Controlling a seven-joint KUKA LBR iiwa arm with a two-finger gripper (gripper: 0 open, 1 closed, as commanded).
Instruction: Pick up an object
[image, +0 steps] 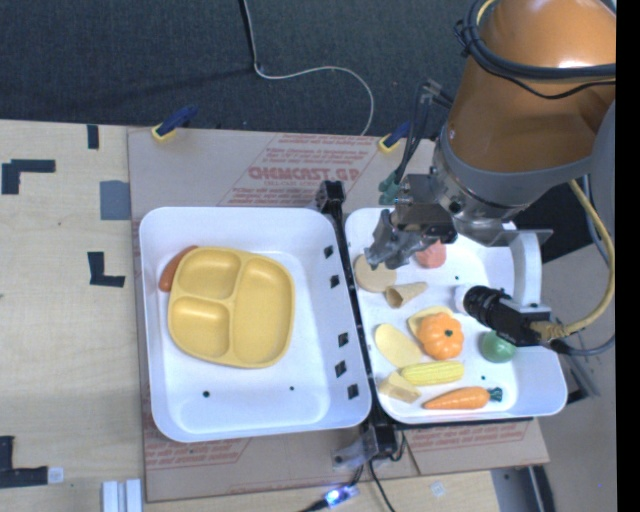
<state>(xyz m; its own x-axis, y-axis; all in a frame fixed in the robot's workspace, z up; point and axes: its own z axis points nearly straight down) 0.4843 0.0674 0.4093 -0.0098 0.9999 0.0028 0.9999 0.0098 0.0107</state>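
Camera view: gripper (385, 255) low over the right bin's (530, 400) far-left corner, jaw state cannot be told, nothing seen held; pumpkin (440, 336), corn (432, 374), carrot (455, 399) lying in that bin, yellow tray (232, 306) in the left bin (240, 415); pickup seemingly outstanding.

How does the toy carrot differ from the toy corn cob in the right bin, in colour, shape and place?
The carrot is orange with a small green top at its right end; the corn cob is pale yellow all over. The carrot narrows to a point at its left end; the corn cob is blunt and bumpy. The carrot lies nearer the bin's front rim, with the corn cob just behind it. Both lie flat, roughly left to right, in the right bin.
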